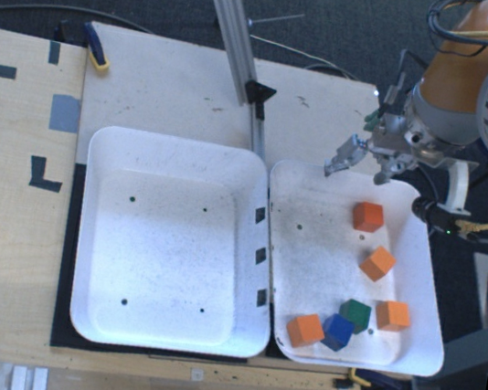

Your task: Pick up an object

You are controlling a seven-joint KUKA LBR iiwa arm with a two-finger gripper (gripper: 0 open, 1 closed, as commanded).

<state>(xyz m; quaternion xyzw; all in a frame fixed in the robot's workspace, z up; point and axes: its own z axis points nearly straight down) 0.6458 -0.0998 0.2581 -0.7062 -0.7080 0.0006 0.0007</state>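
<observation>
My gripper (359, 161) hovers spread and empty over the right bin's (309, 247) far edge; descending here, I'd strike rim, missing the red block (368, 217).

Six blocks (366, 293) in right bin (309, 247), pincer (360, 167) seemingly above its far rim

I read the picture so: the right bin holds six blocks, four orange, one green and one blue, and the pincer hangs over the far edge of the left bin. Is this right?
One point is wrong: the pincer hangs over the far edge of the right bin, not the left bin. The camera view shows it. The rest stands: six blocks, four orange, one green, one blue.
</observation>
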